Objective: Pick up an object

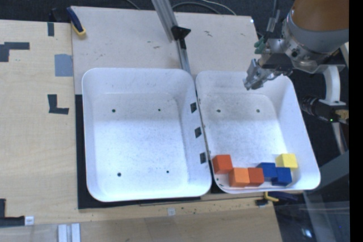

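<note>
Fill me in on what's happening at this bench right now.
A grey and orange robot arm is set to pick up an object. Its gripper hangs over the far edge of the right bin, with nothing visibly held. The blocks are bunched at that bin's near edge: orange blocks, blue blocks and a yellow block. The gripper is well apart from them, so no grasp has been made yet.
</note>
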Controlling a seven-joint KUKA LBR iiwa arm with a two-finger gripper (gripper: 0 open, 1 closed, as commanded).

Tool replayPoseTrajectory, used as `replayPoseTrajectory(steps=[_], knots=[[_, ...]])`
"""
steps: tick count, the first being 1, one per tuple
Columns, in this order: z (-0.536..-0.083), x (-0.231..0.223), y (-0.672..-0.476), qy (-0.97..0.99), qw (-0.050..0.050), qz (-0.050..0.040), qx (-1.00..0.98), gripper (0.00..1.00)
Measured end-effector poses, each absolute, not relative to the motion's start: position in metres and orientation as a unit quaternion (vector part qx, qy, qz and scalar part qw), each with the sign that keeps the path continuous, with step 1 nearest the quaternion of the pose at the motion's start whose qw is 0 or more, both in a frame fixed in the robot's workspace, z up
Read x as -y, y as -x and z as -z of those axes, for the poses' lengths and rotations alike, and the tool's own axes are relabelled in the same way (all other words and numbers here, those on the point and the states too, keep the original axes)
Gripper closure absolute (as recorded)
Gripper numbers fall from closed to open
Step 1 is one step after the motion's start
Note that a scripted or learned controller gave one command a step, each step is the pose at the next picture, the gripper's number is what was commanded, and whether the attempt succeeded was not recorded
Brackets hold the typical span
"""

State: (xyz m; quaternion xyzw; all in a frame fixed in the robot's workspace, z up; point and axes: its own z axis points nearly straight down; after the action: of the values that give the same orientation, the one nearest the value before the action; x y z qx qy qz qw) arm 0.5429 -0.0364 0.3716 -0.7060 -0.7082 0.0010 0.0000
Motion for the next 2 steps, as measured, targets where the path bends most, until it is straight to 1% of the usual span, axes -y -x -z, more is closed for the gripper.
replayPoseTrajectory(steps=[1, 2], knots=[[-0.384, 0.075, -0.484, 0.708, 0.000, -0.0002, 0.706, 1.00], [-0.480, 0.033, -0.547, 0.705, -0.004, 0.0030, 0.709, 1.00]])
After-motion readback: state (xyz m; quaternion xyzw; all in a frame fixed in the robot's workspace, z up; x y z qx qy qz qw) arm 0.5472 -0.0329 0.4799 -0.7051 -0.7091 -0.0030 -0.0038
